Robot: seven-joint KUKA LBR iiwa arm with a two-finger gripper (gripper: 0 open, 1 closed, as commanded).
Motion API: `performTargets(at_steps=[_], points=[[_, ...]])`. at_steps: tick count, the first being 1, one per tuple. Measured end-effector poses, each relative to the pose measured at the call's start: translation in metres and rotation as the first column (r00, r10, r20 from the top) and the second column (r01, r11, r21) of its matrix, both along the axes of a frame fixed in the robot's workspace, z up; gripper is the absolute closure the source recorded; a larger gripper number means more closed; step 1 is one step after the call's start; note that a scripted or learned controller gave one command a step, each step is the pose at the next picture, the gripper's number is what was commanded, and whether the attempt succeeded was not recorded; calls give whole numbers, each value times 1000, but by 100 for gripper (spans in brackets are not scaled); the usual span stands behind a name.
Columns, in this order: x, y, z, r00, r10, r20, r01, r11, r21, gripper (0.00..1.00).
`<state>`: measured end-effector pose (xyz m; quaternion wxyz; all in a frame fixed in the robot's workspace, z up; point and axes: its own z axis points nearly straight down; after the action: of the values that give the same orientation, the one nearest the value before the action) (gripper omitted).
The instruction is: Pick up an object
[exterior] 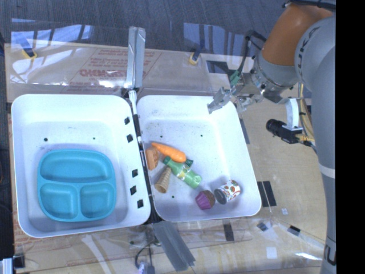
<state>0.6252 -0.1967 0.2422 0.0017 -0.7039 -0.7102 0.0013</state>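
From the camera view above, my arm (pixel 308 44) comes in from the right, grey with its orange band high near the upper right corner. My pincer (pixel 219 103) hangs over the far right corner of the right bin (pixel 242 153), right about at its rim. Whether it is apart or together I cannot tell from this slant; the metal tip is small and blurred. Nothing shows between its tips.

The things I could pick up lie in the near half of the right bin, well apart from my pincer. An orange carrot (pixel 169 152) lies slanted near the bin's left wall. Just below it a green bottle (pixel 183 173) lies on its side, touching or nearly touching the carrot's end. A tan cone (pixel 163 180) lies beside the bottle on its left, and a small brown piece (pixel 151 158) sits against the left wall next to the carrot. Nearer the front right corner a purple cup (pixel 205 200) lies tipped over, and just beside it a patterned white and brown can (pixel 228 191) on its side.

The left bin (pixel 28 119) holds a blue divided tray (pixel 77 184), flat in its near half, with three compartments.

Both bins rest side by side on the surface (pixel 274 170).
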Motion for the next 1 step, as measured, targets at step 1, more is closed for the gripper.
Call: performTargets(at_steps=[1], points=[[-7,29,-140,993,-115,-2,115,993,0,0]])
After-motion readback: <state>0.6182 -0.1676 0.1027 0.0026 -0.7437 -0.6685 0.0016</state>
